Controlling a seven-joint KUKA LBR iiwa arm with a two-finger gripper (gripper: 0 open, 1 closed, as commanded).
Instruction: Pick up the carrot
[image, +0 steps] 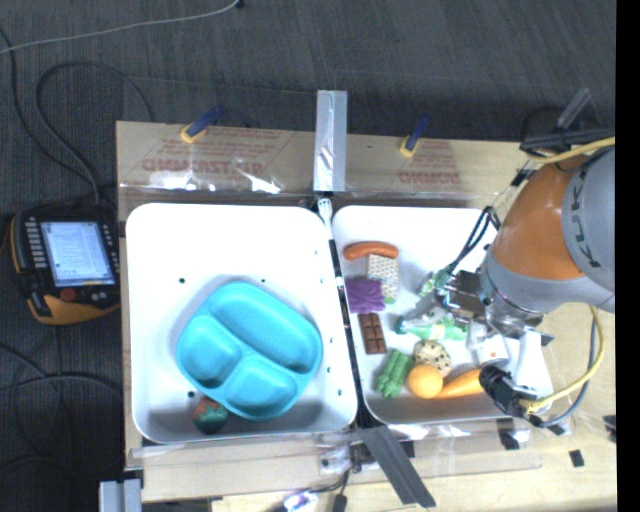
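Carrot (462, 383) lies unlifted in right bin (420, 222), gripper (455, 305) hovering just beyond; finger state cannot be told.

Carrot (462, 383): orange, tapered, lying flat on the floor of the right bin (420, 225) near its front edge. Long axis roughly left-right in the camera view. Left end close beside a round orange fruit (424, 381); right end partly hidden under the arm's wrist hardware.
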